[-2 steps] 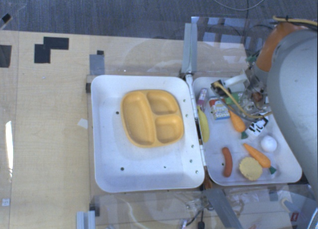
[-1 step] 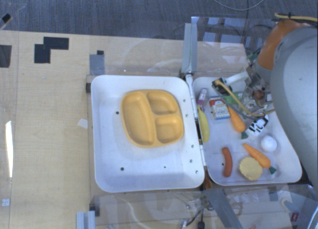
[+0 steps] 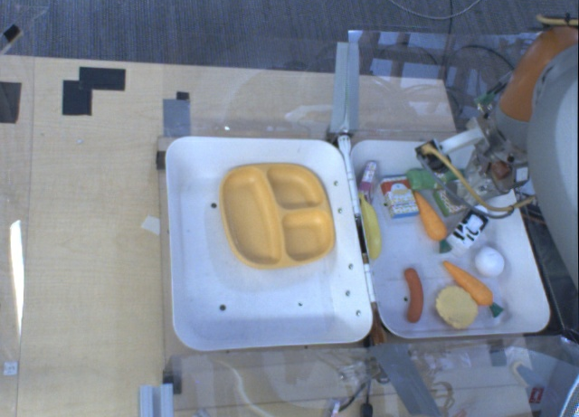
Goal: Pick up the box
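Pale wooden bench top (image 3: 81,252) spreads wide and bare to the left of two shallow white bins, with dark carpet beyond its far edge. In the left bin (image 3: 208,316) a yellow divided plate (image 3: 276,214) sits near the middle, leaving open white floor all round it, most along the near edge. The right bin (image 3: 520,311) is crowded: the box (image 3: 399,198), small with a red and white face, lies flat in the far left part, just beside a carrot (image 3: 431,217) on its right and near a banana (image 3: 371,230) lying along the dividing wall. A sausage (image 3: 414,295), a second carrot (image 3: 469,283), a white ball (image 3: 489,262) and a round yellow piece (image 3: 457,307) fill the near half. The gripper (image 3: 470,191) hangs over the far right part, right of the box and apart from it; whether it is wide or narrow cannot be told amid cables and fittings.
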Robot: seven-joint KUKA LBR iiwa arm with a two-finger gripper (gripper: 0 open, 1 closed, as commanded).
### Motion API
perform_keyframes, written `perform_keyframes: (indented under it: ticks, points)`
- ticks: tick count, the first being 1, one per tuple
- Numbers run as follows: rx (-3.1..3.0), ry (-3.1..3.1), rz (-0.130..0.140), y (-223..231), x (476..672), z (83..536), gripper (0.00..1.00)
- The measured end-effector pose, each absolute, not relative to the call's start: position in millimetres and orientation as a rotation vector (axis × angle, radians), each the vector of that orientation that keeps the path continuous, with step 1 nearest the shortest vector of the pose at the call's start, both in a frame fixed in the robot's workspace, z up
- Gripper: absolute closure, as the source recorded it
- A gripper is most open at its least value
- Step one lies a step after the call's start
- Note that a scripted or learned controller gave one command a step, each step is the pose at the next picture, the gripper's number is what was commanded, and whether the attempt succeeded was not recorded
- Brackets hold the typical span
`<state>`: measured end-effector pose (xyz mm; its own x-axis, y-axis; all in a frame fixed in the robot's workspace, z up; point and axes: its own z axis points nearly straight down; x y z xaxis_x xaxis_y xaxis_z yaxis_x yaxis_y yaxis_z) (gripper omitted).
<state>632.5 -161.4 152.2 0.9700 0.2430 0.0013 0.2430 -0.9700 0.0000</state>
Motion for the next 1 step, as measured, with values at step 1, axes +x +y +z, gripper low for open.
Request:
perform_keyframes:
  ticks: [1]
  points:
    - [-3.116,-0.394,-0.002,-160.0,632.9,162.7,1.00]
